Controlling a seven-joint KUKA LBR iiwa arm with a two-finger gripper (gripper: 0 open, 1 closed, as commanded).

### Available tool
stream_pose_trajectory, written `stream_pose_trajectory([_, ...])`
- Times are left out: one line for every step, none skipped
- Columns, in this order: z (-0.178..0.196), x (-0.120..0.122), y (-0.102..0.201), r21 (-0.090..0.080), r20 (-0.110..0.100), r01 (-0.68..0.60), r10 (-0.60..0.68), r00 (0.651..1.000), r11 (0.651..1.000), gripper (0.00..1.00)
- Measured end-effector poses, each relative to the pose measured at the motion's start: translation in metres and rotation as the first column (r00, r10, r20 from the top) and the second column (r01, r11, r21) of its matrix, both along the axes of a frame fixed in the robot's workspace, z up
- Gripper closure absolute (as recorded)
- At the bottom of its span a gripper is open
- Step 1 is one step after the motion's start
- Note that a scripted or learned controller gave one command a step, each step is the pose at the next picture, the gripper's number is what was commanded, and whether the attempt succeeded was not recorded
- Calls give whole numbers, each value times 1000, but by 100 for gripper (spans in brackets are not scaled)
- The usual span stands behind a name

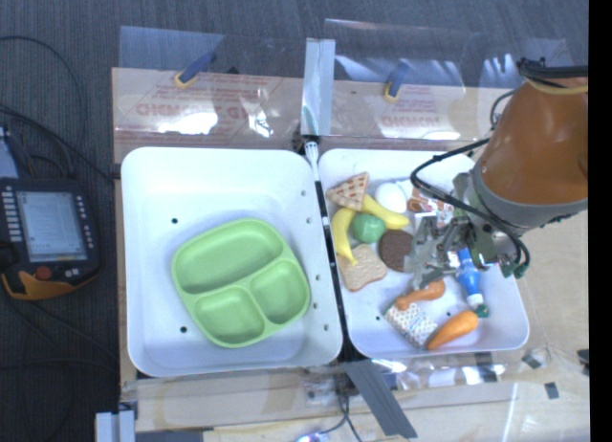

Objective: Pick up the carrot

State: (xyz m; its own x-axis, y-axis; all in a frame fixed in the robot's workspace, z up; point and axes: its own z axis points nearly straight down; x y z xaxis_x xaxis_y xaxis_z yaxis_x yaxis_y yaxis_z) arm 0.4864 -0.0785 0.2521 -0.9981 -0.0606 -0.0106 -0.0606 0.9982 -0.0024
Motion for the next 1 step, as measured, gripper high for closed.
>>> stream_pose_trajectory([-3, -1, 0, 1, -7, 0, 0, 1000, 1000, 0])
